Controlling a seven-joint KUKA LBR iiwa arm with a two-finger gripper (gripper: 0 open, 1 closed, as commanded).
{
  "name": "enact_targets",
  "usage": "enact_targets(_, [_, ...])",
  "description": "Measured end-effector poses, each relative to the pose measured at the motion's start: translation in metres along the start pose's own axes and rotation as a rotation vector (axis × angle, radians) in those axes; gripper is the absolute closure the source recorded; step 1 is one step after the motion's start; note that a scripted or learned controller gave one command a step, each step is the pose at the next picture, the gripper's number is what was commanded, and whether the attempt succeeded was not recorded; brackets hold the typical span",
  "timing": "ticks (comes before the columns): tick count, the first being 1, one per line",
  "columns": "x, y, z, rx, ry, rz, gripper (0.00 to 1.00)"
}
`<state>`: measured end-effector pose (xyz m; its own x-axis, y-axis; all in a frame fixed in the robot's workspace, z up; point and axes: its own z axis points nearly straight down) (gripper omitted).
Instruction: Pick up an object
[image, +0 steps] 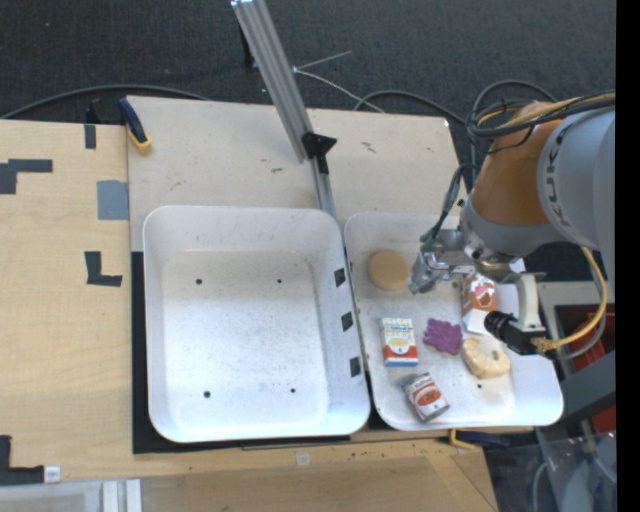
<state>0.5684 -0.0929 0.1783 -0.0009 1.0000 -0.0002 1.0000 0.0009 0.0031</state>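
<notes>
In the right bin lie several small objects: a round tan disc, a white and yellow carton, a purple toy, a red and white can, a beige bun-like piece and a red and white packet. My gripper hangs over the bin's upper middle, just right of the tan disc and left of the packet. No object shows between its fingers.
The left bin sits beside the right one. A metal pole slants down from the top to the bins' shared edge. The grey and orange arm covers the right bin's far right corner. Cables run behind the bench.
</notes>
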Motion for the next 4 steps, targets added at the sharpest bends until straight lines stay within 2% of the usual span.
enact_targets(1, [-0.005, 0.008, -0.059, -0.002, -0.001, 0.0, 1.0])
enact_targets(2, [-0.005, 0.009, -0.079, 0.002, 0.0, 0.0, 1.0])
enact_targets(3, [0.047, 0.025, -0.062, 0.005, 0.001, -0.005, 1.0])
enact_targets(4, [0.099, 0.04, -0.069, 0.003, 0.002, -0.006, 1.0])
